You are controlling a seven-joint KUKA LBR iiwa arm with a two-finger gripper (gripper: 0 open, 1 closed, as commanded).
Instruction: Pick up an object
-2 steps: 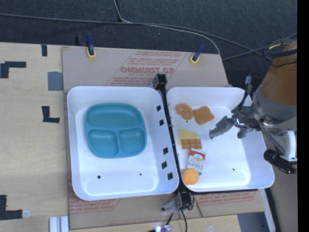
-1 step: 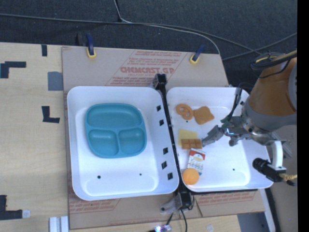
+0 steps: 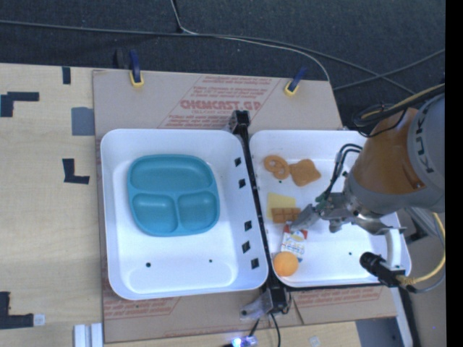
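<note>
Gripper point(image 3: 302, 221), finger state indiscernible, poised over the right bin point(image 3: 376, 275); the small packet point(image 3: 294, 241) lies directly beneath its tip, the orange ball point(image 3: 286, 264) just beyond.

A single fixed camera looks down at a slant on the surface point(image 3: 43, 194) from above, taking in both white bins point(image 3: 116, 215) whole, with dark floor point(image 3: 289, 13) beyond the surface's far edge.
</note>
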